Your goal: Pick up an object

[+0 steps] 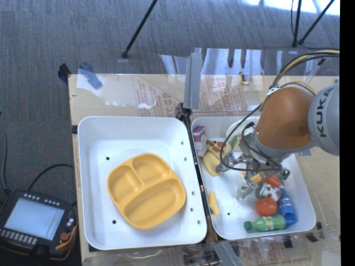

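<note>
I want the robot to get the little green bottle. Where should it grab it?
Best around the middle of the green bottle, coming straight down. It lies flat on its side along the right bin's front edge, so fingers could close across its narrow body. The orange ball sits close behind, so it's a tight fit.

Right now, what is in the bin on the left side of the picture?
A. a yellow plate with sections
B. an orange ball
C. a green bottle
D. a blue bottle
A: the yellow plate with sections lies alone in the left bin, while the green bottle, orange ball and blue bottle sit in the right bin.
</note>
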`<state>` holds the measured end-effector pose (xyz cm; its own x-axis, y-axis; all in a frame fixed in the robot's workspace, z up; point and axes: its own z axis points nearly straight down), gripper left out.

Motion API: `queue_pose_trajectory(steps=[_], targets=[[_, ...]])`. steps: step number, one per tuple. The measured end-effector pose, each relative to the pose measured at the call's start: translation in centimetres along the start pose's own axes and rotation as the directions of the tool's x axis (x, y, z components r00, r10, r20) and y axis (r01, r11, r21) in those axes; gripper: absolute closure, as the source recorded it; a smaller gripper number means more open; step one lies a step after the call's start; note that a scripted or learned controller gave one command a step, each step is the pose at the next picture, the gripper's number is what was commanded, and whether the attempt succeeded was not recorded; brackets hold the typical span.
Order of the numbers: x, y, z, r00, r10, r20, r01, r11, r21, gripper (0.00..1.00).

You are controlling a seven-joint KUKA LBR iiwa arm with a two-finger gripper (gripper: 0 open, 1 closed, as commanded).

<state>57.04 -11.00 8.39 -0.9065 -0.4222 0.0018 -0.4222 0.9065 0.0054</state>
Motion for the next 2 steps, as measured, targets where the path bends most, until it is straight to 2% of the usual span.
queue_pose_trajectory(steps=[1,2], targets=[[2.03,-0.83,0.03,0.988,0.152,-0.002,-0.152,0.988,0.000,0.00],[2.91,-1.33,0.05,0.956,0.293,-0.003,-0.293,0.956,0.000,0.00]])
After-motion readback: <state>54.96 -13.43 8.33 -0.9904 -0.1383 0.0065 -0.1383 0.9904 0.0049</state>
